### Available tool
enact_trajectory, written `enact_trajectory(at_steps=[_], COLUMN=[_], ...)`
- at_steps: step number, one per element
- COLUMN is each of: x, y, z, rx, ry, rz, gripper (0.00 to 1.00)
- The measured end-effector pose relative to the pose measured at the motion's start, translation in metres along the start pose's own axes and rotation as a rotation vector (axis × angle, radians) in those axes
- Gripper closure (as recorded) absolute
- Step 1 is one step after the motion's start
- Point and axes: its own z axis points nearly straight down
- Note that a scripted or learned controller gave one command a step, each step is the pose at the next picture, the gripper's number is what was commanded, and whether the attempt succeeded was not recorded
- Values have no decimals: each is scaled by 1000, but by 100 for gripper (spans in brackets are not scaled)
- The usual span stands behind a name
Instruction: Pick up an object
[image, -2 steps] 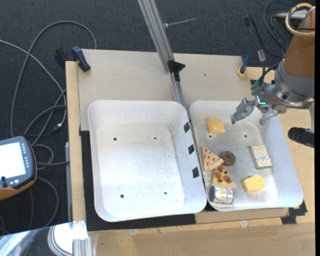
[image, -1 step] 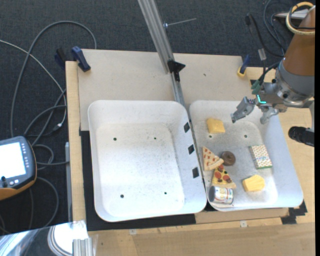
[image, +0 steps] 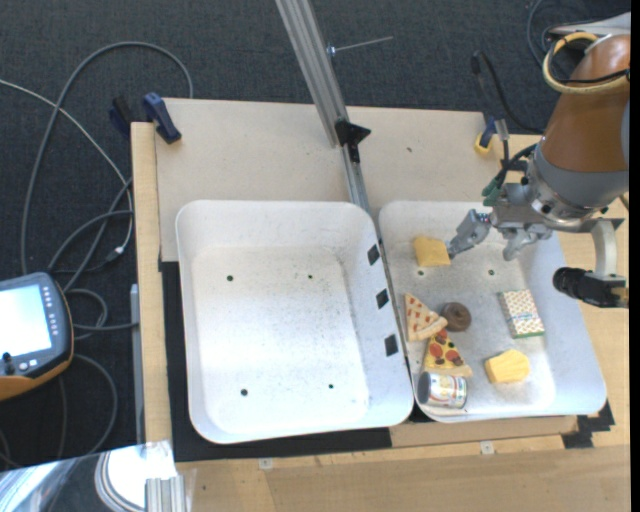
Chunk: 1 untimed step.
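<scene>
one pale yellow cheese block (image: 432, 252); squarish, flat, beside end effector (image: 492, 240)

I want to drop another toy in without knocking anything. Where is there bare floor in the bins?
The left bin has open floor from wall to wall. In the right bin, the pizza slices, can, brown disc, yellow blocks and patterned block crowd the near half.

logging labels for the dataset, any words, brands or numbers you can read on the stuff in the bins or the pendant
No text can be read in this view.
Patterned packet: printed surface, too small and blurred to read.
Can: label too blurred to read.
Pendant screen: washed out white, nothing legible.
Cheese blocks, pizza slices and the brown disc: no lettering that I can see.
</scene>
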Motion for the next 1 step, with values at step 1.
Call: enact_trajectory(at_steps=[1], x=[4], y=[0], z=[63], rx=[1], ry=[1], rz=[0], gripper=[0])
